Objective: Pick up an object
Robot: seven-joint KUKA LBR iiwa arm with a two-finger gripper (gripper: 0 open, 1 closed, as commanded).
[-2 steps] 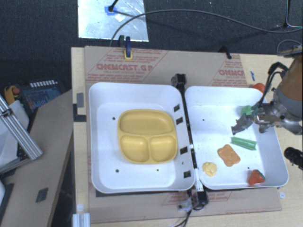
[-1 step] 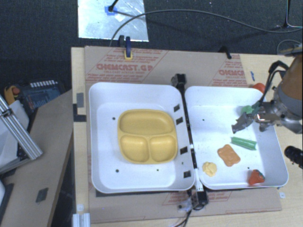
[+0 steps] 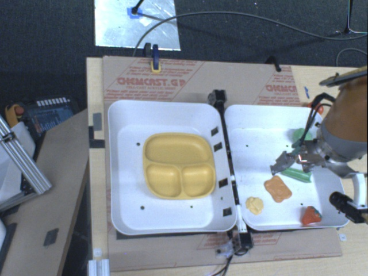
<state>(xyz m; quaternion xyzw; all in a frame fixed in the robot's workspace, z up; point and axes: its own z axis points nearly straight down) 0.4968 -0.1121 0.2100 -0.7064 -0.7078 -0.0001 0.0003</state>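
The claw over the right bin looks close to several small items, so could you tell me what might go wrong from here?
1. The claw hangs between the green piece and the orange piece, so it may nudge one while closing on the other.
2. The green piece lies partly under the arm, so the grasp is hard to check.

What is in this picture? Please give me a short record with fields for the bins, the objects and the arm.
left bin: holds a yellow divided tray
right bin: holds an orange flat piece, a small yellow piece, a red piece, a green piece
arm: reaches in from the right, over the right bin
gripper: above the green piece, near the orange flat piece
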